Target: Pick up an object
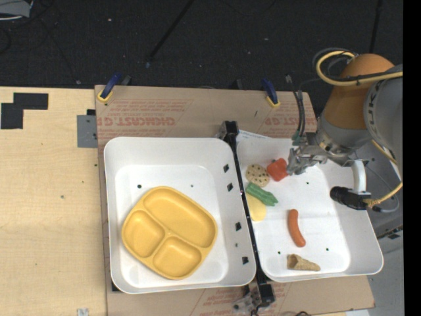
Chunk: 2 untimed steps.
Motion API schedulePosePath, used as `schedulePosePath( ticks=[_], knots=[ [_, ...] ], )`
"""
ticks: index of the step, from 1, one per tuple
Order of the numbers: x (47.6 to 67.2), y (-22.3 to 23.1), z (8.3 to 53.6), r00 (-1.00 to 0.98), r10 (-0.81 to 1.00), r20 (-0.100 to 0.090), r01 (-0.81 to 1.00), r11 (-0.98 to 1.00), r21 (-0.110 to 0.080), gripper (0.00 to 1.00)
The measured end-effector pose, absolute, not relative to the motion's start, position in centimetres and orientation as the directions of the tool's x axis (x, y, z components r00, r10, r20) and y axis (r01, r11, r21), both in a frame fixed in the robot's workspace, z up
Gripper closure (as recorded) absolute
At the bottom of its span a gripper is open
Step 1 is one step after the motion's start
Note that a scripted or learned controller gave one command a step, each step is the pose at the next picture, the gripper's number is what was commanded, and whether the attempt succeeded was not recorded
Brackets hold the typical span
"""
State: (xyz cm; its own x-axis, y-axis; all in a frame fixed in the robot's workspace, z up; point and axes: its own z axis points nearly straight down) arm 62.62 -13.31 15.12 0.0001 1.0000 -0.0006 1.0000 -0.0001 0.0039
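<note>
a: where is the arm (358, 104)?

b: it reaches in from the right, grey with its orange band high up, and the gripper (297, 160) hangs low over the upper left part of the right bin (355, 242).

a: is it holding anything?

b: no item shows between its fingers. the tip sits just beside a small red piece (277, 169), on that piece's right, maybe touching it; i cannot tell whether the gripper is apart or together, the metal parts blur into one another there.

a: what else lies in that bin?

b: a round cookie with dark chips (257, 174) just left of the red piece. below it a green bean pod (261, 194) lies slanted, and a pale yellow piece (256, 209) sits under the pod's lower end, hard against the bin's left wall. near the middle an orange-red sausage (296, 228) lies almost lengthwise, well apart from the gripper. at the bottom, a tan wedge like a piece of crust (302, 263) rests near the front wall.

a: and the left bin (118, 170)?

b: it holds a yellow divided plate (169, 232) with three compartments, lying flat and turned at a slant.

a: around the bins?

b: brown cardboard (171, 110) under them, held by blue and yellow clamps (270, 94) at the back edge, and a light wooden bench top (46, 209) to the left.
</note>
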Motion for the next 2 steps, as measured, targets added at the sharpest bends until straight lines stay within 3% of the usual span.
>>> schedulePosePath(
  ticks=[2],
  knots=[
    [63.4,-13.6,21.9,0.001,1.0,0.0,1.0,-0.001,0.001,1.0]
  ],
)
